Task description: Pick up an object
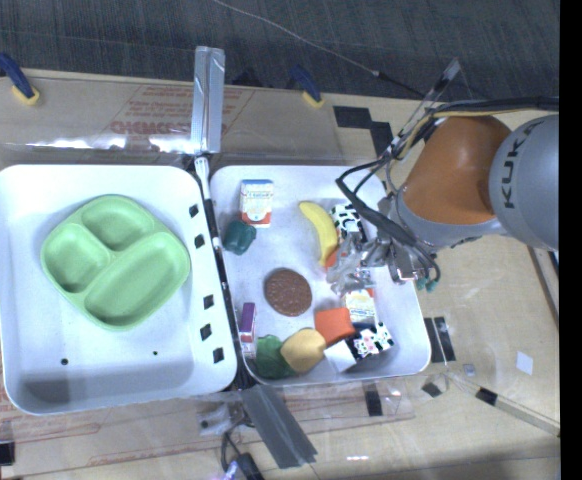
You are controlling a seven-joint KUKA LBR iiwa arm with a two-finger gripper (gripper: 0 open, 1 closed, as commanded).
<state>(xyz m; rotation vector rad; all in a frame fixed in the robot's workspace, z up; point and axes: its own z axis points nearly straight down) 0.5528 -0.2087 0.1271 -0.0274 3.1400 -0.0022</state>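
The gripper (356, 268) hangs low in the right bin (271, 173); I cannot tell how it is set. A banana (319, 228) lies just beside it, an orange block (333, 322) close below, a brown disc (288, 291) further off. Such crowding could make a grasp slip or nudge neighbours.

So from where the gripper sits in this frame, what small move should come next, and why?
Probably a short descent. The gripper sits low in the right bin, among the banana, the orange block and a small carton. Nothing is visibly between its fingers, and clutter blurs which object is directly beneath.
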